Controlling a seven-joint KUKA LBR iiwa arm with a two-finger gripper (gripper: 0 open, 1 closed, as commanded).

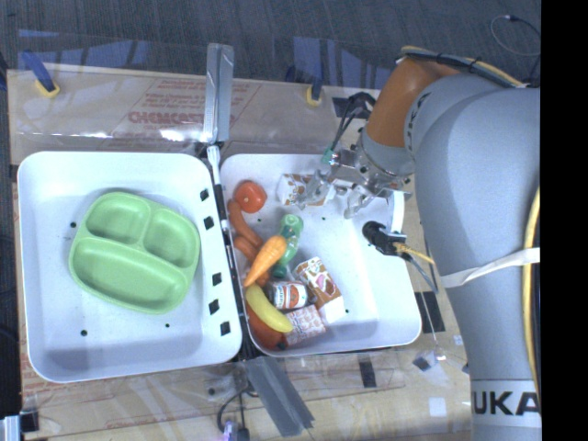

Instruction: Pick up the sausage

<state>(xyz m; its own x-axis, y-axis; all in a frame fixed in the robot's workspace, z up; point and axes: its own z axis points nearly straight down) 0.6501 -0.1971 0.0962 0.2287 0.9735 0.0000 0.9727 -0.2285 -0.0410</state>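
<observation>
My grey arm (478, 246) fills the foreground; my jaws hover over the right bin's (390, 324) far corner, whether apart or together I cannot tell. The sausage (241, 226) lies well left of them, beside the tomato (250, 196).

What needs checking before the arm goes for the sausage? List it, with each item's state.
1. Reddish-brown sausage located, by the left wall of the right white bin: ok.
2. Sausage free of clutter: not ok, the orange carrot lies over its lower end.
3. Room at its upper end: not ok, the red tomato sits there.
4. Gripper above the sausage: not ok, it is off to the right.
</observation>
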